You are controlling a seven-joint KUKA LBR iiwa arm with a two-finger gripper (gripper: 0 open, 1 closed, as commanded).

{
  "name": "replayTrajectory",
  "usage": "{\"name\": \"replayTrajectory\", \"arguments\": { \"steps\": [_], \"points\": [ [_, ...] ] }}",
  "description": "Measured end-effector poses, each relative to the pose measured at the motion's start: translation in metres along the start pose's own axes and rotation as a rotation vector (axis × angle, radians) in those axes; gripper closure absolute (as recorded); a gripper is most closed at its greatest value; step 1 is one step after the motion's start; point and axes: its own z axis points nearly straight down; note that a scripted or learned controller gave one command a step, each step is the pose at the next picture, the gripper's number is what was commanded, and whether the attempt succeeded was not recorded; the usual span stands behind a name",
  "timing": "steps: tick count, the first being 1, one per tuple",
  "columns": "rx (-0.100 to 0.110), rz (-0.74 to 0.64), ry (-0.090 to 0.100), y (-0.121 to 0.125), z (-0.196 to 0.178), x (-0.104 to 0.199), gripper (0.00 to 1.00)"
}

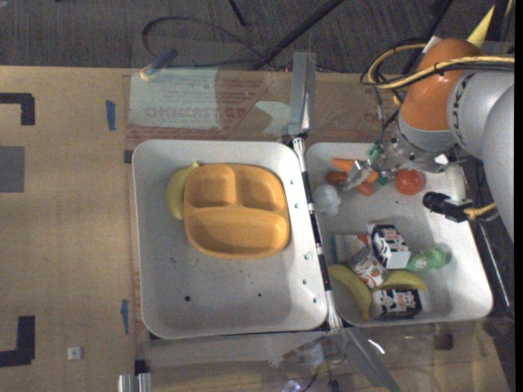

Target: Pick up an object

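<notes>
My gripper [364, 175] hangs low over the far end of the right bin [470, 288], below the arm's orange band. It sits right among an orange carrot [340, 165] on its left and a small orange piece [366, 189] just beneath it. A red tomato [410, 181] lies to its right and a pale grey ball [326, 198] to its lower left. Nothing is visibly held.
Nearer in the right bin lie two milk cartons [390, 246] [396, 301], a banana [351, 288], a can [368, 269] and a green item [435, 258]. The left bin [229, 300] holds an orange divided plate [235, 209] over a yellow banana [174, 193]. A metal divider [309, 219] separates the bins.
</notes>
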Motion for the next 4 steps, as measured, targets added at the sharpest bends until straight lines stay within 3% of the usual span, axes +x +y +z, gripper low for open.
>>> {"name": "replayTrajectory", "arguments": {
  "steps": [1,2,3,4],
  "points": [
    [0.007,-0.002,0.003,-0.001,-0.009,0.001,1.0],
    [-0.004,-0.036,-0.002,0.01,-0.118,0.038,1.0],
    [-0.005,-0.161,-0.004,-0.046,-0.193,0.009,1.0],
    [0.001,-0.2,0.0,-0.08,-0.154,0.068,1.0]
  ]
}}
